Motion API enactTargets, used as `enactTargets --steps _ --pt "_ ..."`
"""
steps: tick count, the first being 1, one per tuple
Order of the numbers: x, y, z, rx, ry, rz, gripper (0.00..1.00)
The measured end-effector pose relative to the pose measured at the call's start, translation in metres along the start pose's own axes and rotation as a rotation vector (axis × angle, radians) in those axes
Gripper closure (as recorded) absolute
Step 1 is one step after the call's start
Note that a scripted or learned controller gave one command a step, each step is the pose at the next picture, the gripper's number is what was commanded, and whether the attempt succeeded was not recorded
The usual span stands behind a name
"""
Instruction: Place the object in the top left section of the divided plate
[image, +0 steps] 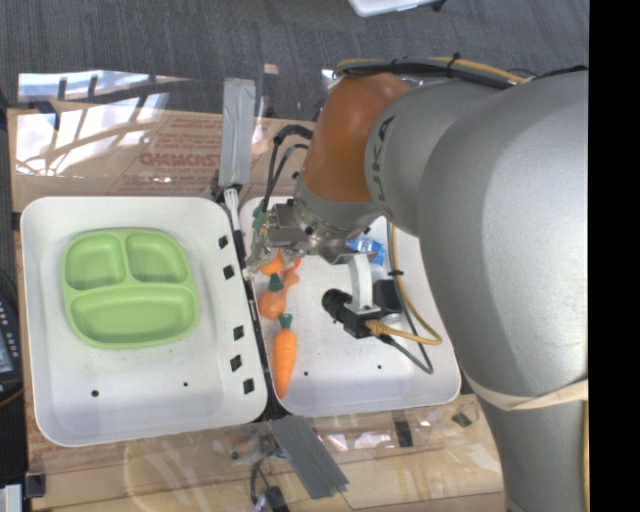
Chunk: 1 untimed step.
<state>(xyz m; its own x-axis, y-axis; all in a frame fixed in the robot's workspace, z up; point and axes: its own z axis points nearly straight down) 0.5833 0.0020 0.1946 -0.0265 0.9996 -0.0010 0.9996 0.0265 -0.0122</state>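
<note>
Carrot lies in the right bin just below the end effector, whose state cannot be told.

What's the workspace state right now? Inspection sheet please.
Surface: left bin and right bin, white, side by side.
Job's things: green divided plate in left bin; orange carrots along right bin's left wall.
Clutter: small blue item beneath the arm, unidentifiable.
Grippers: gripper low over the uppermost carrots.
Cables: black cables looped beside the wrist.
Surroundings: printed cardboard behind the bins; grey tape on it.
</note>
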Motion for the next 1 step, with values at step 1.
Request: enactTargets --steps 1 --pt "0.0005 0.0001 -0.0055 0.009 0.0 -0.006 1.0"
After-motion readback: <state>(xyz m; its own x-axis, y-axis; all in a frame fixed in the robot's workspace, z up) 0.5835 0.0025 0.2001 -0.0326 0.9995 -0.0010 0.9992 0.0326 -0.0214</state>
